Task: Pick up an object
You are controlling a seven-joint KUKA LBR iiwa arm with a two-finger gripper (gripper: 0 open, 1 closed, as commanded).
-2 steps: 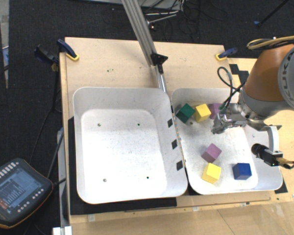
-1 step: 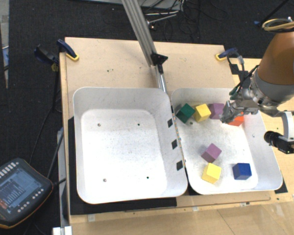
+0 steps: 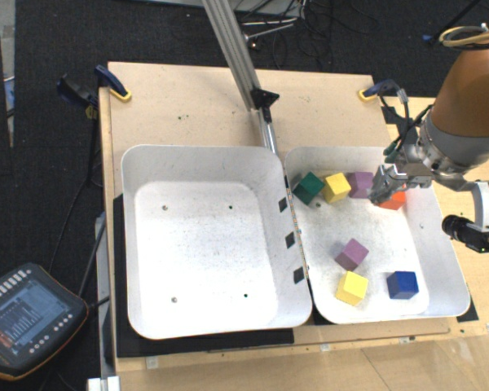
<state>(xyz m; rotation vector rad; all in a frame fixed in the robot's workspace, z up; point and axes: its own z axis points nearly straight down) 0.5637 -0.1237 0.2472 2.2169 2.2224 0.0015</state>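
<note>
Nearest the camera, off the table's front left corner, sits a handheld control pendant (image 3: 24, 320) whose screen is too small to read; no brand or label can be made out anywhere. On the table (image 3: 187, 104) two white bins lie side by side. In the right bin (image 3: 440, 300), a yellow cube (image 3: 352, 287) and a blue cube (image 3: 402, 284) rest near the front rim, with a purple cube (image 3: 352, 253) just behind them. Along the back wall stand a green cube (image 3: 309, 188), a second yellow cube (image 3: 337, 186) and a mauve block (image 3: 359, 184). The pincer (image 3: 385, 191) is low over the back right part of that bin, beside an orange-red block (image 3: 393, 201), the likely target; whether its jaws are wide or closed on it I cannot tell. That block looks small, rigid and light, probably smooth-sided, so a squeeze across two flat opposite faces should serve, kept square lest it twist out.
</note>
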